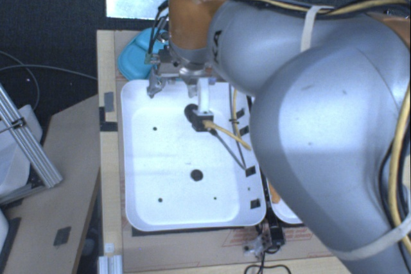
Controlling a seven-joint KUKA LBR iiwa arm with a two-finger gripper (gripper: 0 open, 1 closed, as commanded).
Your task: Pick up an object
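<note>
My gripper (180, 92) hangs over the far end of the left white bin (138, 157), under the orange wrist band. Its two fingers (153, 85) stand apart, open, with only bin floor showing between them. A small black piece (192, 115) with a yellow cable running from it sits just below the right finger; I cannot tell if it is a loose object or part of the tool. A dark round spot (196, 174) lies on the bin floor nearer the front. A blue object (136, 56) rests beyond the bin's far edge, left of the gripper.
The grey arm covers most of the right bin, of which a sliver (286, 214) shows with something orange (273, 192) at its edge. Small dark dots (155, 129) mark the left bin's floor. A metal rail (26, 144) stands at far left.
</note>
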